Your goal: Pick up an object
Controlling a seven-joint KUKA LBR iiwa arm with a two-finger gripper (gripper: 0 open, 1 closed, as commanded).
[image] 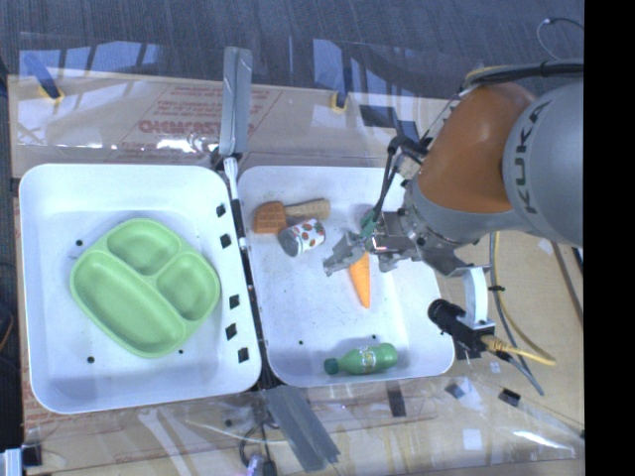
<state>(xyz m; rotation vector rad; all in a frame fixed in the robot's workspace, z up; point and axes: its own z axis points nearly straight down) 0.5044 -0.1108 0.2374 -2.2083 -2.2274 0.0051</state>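
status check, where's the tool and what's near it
Tool low in right bin, at carrot top. Nothing seen gripped. Cup and bottle apart from it.

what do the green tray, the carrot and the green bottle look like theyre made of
Tray: looks like moulded plastic, pale green, matte with soft rounded compartments. Carrot: probably a plastic toy, even orange, smooth. Bottle: likely glossy plastic, with a highlight along its side and a paper-like label; too small to be sure.

Green divided plate [145, 286], orange carrot [361, 282], green bottle [362, 359], spotted white cup [302, 236]
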